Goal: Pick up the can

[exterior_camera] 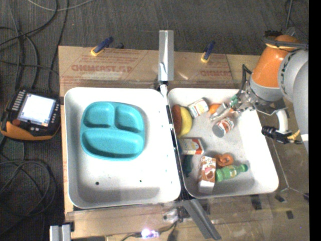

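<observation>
The can [223, 126] is silver with a red label and lies tilted in the upper middle of the right bin [266, 157]. My gripper [229, 109] reaches in from the right, directly above and up against the can's top end. The grey arm with its orange band [268, 67] rises behind it at the bin's upper right corner. The gripper body hides where its tips meet the can.
The right bin also holds a small white jar [199, 107], a yellow and brown toy [183, 120], a red box [192, 145], a carton [206, 172], a green bottle [231, 172] and an orange ring [225, 159]. The left bin [75, 185] holds a teal divided plate [114, 129].
</observation>
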Tool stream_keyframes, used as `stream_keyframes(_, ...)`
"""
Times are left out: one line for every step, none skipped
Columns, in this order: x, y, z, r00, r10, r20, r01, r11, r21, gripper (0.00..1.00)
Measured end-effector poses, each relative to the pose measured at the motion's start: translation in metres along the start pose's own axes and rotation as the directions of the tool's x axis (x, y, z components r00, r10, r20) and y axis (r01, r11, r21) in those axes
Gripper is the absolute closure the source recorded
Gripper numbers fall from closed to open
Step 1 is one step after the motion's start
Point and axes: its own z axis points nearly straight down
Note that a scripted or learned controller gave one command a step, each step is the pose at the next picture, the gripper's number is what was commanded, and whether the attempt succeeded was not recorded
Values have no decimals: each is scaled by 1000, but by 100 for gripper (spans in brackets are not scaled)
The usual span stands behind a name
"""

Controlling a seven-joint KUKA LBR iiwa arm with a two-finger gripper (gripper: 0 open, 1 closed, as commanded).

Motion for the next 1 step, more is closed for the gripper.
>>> stream_keyframes(0,-2,0,1000,-3,1,3,1000,-1,0)
